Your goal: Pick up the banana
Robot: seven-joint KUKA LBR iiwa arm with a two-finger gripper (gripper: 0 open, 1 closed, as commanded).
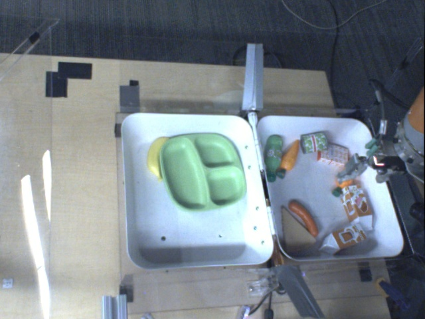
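Nearest my lens is the bench front edge, with the two bins set back from it. Going left to right: the left bin holds a green tray, flipped or lying flat, I can't say which. A yellow sliver pokes out from under the tray's left edge — that I take to be the banana, mostly covered, touching the tray, near the bin's left wall.

The right bin carries clutter: a green bottle beside a carrot near the divider, a hot dog lower down, then small cartons and snack packets toward the right wall.

The end effector sits at that bin's right rim, over the packets, with the arm coming in from the right edge, wrist roughly level and pointed leftward. I cannot tell how far its fingers are spread; nothing is visibly held between them.

My read: we are at the approach step, with the pick not yet begun — the end effector is well apart from the banana, a whole bin away. The next move calls for a long traverse left across the divider, then a descent at the tray's left edge. With so little banana exposed, I judge the grasp awkward; the tray may need nudging aside.
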